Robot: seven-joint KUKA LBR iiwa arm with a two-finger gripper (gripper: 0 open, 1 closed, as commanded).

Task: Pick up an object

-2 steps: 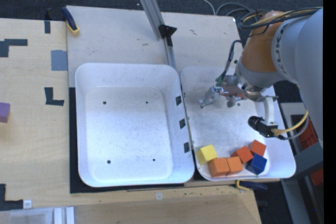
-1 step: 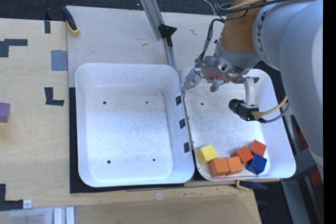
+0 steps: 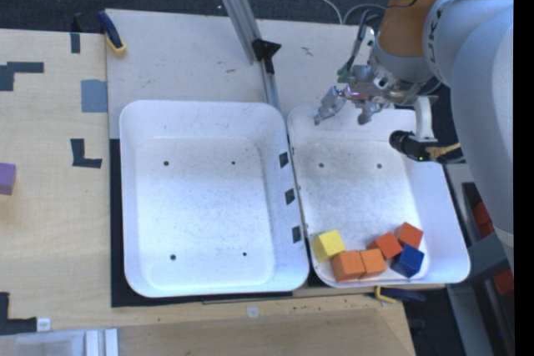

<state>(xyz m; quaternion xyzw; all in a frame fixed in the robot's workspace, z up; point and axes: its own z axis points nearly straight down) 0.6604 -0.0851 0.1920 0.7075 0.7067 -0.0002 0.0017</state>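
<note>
**Tool high over the far rim, blocks waiting at the near edge**

Right now I have the tool hovering above the far rim of the right bin, its two fingers spread apart with nothing between them. What I want lies well apart from it — a cluster against the bin's near wall: a yellow block, three orange blocks and a blue block, several of them touching.

To do this step well, I would go for the yellow block, since it sits at the left end of the cluster with open floor on one side. I judge the orange ones riskier — packed together, so a finger could land on a neighbour. I would bring the tool straight above the block, line the fingers across its free faces, then descend.

I can read no brand, label or writing on the surface, bins or arm.
</note>
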